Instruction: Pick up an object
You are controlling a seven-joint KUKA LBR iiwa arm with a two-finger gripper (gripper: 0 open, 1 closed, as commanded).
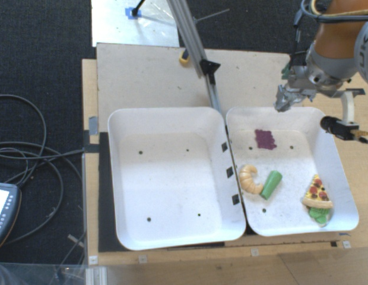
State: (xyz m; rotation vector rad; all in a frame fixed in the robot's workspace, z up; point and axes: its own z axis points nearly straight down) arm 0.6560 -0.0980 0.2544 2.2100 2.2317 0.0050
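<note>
The gripper (284,104) hangs over the right bin's (338,159) twelve o'clock rim. Whether it is clenched, I cannot tell. Purple grapes (265,139) lie at its seven o'clock.

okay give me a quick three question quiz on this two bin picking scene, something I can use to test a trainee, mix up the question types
1. True or false: the purple item lies in the left bin.
2. Multiple choice: what lies right beside the croissant? A) the pizza slice B) the green cylinder C) the purple item
3. Short answer: over which edge of the right bin is the hand?

Key
1. False; it lies in the right bin, toward the back.
2. B; the two are side by side near the divider.
3. The back edge, roughly above the rim and behind the purple item.
</note>
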